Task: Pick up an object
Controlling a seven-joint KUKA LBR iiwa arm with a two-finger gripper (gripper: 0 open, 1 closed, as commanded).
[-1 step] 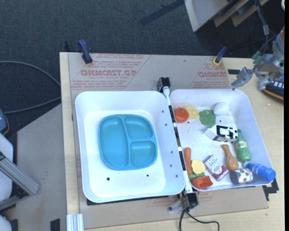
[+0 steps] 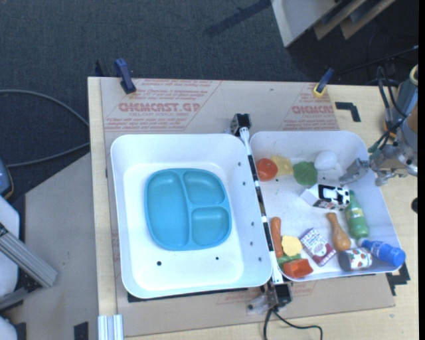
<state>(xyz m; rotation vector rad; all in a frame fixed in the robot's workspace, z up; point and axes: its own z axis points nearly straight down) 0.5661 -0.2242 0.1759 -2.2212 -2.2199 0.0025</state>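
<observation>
The arm reaches in at the right edge, its gripper [image 2: 358,169] over the right bin's [image 2: 377,199] far rim; its state I cannot tell. The left bin [image 2: 126,199] holds a blue divided plate [image 2: 188,208]. A green bottle [image 2: 356,219] lies near-to-far among toys.

arm [image 2: 405,126] cut off by right edge; finger state unclear

Dark grey carpet floor [image 2: 53,40] surrounds the pale wooden bench [image 2: 192,99]. A grey cable [image 2: 46,99] curves across the floor at left, and light furniture [image 2: 332,16] stands at far right.
</observation>
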